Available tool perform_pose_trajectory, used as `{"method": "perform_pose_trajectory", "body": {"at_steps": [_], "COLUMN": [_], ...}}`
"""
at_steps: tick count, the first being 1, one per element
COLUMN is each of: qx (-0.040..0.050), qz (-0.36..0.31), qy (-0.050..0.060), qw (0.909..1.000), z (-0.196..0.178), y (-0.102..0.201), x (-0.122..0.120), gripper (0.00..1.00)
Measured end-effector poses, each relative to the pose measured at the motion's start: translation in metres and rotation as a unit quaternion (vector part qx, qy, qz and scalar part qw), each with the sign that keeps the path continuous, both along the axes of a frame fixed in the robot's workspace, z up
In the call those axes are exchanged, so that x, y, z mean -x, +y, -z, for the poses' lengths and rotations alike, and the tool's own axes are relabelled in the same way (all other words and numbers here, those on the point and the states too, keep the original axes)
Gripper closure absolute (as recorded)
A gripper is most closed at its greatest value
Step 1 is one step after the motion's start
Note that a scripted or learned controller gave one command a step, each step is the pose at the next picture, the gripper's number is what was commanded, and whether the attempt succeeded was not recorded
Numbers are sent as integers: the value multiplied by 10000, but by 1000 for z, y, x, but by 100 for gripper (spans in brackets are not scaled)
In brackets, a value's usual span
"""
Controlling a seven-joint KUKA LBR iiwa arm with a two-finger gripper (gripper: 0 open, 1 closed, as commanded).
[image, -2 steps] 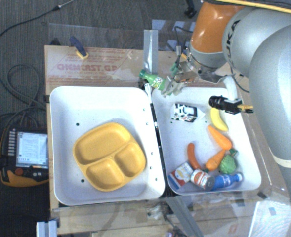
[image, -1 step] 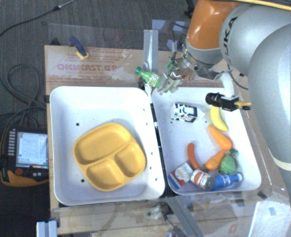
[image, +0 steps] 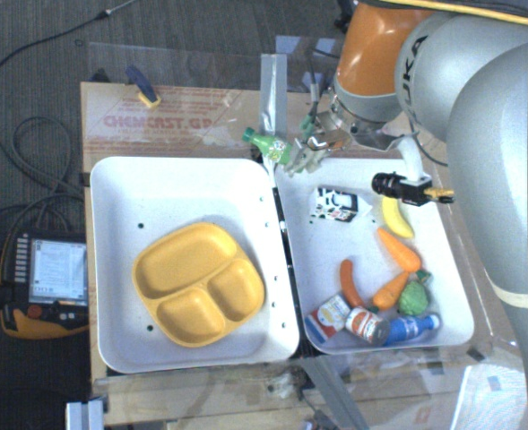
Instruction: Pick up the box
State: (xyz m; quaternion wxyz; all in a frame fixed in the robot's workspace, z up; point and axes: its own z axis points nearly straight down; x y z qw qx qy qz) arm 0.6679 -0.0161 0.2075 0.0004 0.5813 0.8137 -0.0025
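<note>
Claw (image: 307, 150) hangs over the far rim of the right bin (image: 456, 330), near the divide between the bins, and I cannot tell how it is set. Box (image: 336, 204), white with black print, lies flat in that bin's far half, apart from the claw. Left bin (image: 111, 240) holds a yellow tray (image: 199, 282).

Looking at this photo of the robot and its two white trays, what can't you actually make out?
- Gripper, camera view: small and cluttered at the bins' far edge; open or shut is unclear, as is whether it holds the green item.
- Box: print too small to read.
- Cans and bottle in the right bin: piled together, labels unreadable.
- Arm: cut off by the right edge.
</note>
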Motion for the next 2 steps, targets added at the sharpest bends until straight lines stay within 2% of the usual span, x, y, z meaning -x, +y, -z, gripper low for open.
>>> {"method": "perform_pose_trajectory", "body": {"at_steps": [1, 2], "qx": [-13, -4], "qz": [142, -2], "qy": [-1, -10], "qw": [9999, 10000], "z": [0, -3], "y": [1, 19], "x": [0, 0], "gripper": [100, 100]}}
